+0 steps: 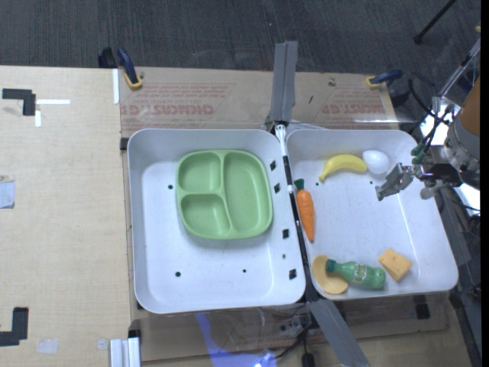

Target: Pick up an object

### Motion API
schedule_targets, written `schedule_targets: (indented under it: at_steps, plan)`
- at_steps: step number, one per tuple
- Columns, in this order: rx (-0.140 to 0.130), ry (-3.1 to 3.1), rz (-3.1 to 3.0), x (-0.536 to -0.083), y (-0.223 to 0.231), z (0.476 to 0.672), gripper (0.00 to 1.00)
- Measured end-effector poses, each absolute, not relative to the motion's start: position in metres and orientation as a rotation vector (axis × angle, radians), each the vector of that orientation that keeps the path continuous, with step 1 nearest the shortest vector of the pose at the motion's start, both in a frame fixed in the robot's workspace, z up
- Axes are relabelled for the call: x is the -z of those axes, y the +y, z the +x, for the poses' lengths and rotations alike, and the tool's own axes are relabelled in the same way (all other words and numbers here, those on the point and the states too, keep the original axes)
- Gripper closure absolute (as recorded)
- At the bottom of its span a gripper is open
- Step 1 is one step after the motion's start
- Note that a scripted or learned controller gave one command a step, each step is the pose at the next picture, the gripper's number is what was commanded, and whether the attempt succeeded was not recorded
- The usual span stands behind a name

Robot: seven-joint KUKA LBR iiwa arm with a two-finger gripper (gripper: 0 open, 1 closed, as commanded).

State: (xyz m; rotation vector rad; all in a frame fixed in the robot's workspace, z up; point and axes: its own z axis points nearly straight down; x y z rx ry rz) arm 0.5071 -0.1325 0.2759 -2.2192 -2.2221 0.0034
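Dark carpet lies behind the pale counter, which carries two white bins side by side. From where I stand, the left bin holds a green divided plate. The right bin holds a carrot by the shared wall, a banana touching a white egg, a green bottle lying over a yellow slice, and a cheese wedge. The end effector hangs over the right bin's far right side, near the egg, fingers slightly apart, clamped on nothing.
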Motion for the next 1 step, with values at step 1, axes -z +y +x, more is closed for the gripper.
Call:
schedule_targets:
  at_steps: [1]
  plan:
    - [-0.003, -2.159, -2.282, -0.22, -0.1366, 0.5892, 0.0]
